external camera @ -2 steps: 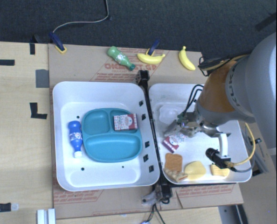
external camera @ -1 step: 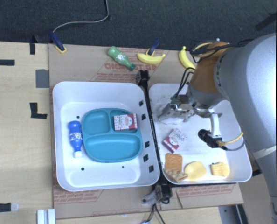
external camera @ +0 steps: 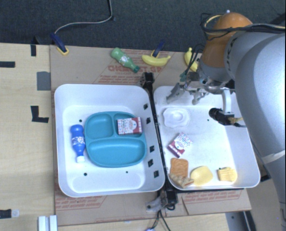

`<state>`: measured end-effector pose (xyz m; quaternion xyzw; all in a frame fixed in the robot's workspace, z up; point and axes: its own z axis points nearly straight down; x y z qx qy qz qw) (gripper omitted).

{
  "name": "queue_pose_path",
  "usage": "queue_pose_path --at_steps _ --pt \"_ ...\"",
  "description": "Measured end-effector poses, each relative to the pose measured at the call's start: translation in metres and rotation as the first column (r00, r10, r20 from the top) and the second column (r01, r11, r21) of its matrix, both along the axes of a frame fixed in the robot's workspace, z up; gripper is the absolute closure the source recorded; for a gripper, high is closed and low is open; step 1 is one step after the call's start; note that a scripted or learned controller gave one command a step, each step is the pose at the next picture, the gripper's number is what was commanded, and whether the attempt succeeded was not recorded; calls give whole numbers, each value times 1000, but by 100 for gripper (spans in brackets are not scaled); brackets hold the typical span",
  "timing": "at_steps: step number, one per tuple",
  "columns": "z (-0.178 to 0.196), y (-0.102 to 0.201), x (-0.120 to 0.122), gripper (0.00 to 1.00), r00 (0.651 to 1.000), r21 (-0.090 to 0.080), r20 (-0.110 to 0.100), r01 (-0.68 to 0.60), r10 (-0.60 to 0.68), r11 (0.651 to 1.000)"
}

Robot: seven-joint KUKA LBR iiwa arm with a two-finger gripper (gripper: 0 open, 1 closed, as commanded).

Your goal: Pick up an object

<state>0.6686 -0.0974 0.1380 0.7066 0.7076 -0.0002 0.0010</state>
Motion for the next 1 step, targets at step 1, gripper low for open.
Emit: queue_pose_path --at_steps 1 --pt "-52 0 -52 0 1000 1 0 0 0 1000"
